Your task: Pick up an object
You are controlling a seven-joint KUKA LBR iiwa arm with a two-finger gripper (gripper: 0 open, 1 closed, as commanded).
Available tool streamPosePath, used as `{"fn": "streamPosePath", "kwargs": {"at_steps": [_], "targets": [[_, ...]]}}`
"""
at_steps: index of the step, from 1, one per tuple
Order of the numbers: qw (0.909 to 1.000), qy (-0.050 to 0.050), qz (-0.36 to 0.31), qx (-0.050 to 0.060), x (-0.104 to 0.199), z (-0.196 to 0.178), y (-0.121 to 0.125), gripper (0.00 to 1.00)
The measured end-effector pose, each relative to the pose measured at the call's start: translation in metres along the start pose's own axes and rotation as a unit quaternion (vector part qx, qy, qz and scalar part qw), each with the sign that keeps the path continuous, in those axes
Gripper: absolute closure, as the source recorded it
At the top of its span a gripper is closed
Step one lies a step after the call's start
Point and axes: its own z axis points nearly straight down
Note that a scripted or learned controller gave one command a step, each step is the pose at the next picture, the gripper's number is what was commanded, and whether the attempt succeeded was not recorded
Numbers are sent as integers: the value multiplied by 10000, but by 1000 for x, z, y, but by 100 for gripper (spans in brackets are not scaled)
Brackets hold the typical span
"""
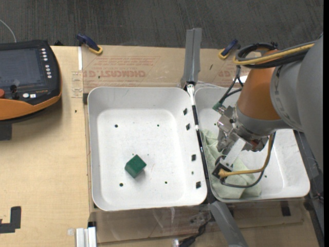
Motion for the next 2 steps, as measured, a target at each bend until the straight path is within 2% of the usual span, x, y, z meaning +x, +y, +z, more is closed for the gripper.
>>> {"fn": "streamPosePath", "kwargs": {"at_steps": [1,2], "targets": [[9914,-7,1306,4,9,0,-35,100],[9645,7,2642,-6,-6,-1,-26,100]]}}
